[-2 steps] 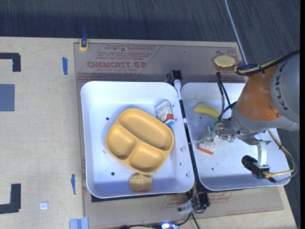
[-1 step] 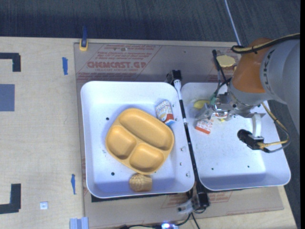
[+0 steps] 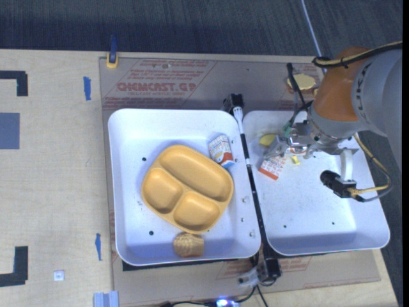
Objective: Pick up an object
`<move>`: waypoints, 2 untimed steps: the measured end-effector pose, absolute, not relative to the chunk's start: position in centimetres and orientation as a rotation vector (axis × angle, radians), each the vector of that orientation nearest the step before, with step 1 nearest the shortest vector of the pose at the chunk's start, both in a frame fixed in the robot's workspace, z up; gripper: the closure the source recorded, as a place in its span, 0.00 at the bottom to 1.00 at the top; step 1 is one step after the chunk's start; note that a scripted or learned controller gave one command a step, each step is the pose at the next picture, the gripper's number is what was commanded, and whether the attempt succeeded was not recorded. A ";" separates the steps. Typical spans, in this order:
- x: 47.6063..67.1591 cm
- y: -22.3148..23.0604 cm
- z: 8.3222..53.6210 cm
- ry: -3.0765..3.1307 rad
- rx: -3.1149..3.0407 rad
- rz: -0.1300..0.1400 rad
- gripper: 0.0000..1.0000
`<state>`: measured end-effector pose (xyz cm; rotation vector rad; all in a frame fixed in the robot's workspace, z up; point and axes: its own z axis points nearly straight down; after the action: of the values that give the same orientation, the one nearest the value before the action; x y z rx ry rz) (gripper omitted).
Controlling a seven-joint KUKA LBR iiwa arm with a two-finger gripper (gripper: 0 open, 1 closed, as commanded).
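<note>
On a pale wooden bench (image 3: 51, 190), two white bins (image 3: 128, 133).

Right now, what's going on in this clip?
A grey arm reaches in from the right, its tool low over the right bin, near a small carton and a yellow scrap. Whether it has gripped anything cannot be told. The left bin holds a yellow tray, a small can and a tan lump, all untouched.
</note>
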<state>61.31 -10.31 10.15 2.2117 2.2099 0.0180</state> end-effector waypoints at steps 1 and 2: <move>48.0 -5.6 18.5 2.223 2.223 0.000 1.00; 48.1 3.5 18.5 2.223 2.220 0.002 1.00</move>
<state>48.09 3.52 18.46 2.2198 2.2231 0.0019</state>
